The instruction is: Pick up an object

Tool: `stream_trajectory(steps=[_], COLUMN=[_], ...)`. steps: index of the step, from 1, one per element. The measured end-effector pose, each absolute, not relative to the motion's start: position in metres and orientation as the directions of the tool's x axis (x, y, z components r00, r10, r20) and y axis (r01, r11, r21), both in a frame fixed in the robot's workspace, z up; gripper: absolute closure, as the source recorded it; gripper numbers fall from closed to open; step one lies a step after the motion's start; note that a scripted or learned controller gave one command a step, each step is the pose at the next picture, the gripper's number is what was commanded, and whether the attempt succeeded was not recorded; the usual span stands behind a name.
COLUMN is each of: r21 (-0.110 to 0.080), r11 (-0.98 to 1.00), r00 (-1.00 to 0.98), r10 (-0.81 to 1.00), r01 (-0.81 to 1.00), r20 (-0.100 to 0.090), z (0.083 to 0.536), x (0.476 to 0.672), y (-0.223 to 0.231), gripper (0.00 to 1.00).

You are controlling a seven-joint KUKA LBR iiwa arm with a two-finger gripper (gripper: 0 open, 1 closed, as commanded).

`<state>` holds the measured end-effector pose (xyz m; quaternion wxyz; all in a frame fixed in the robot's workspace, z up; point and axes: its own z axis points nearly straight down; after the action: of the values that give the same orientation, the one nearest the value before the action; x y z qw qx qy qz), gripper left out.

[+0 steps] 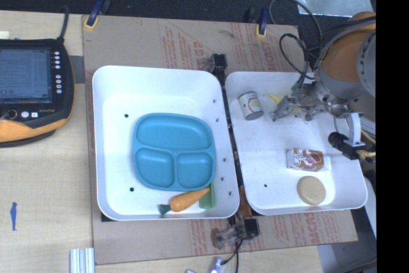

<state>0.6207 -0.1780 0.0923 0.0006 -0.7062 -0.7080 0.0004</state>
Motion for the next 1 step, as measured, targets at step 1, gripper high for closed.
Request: stream_trajectory(steps=[1], r21=[-0.002], r11=[0.004], r00=[-0.004], r10=[1.0], r01=[1.0], r20=[0.0], z=[0.0924], x=[0.6565], y=[-0.2111], gripper=[0.0])
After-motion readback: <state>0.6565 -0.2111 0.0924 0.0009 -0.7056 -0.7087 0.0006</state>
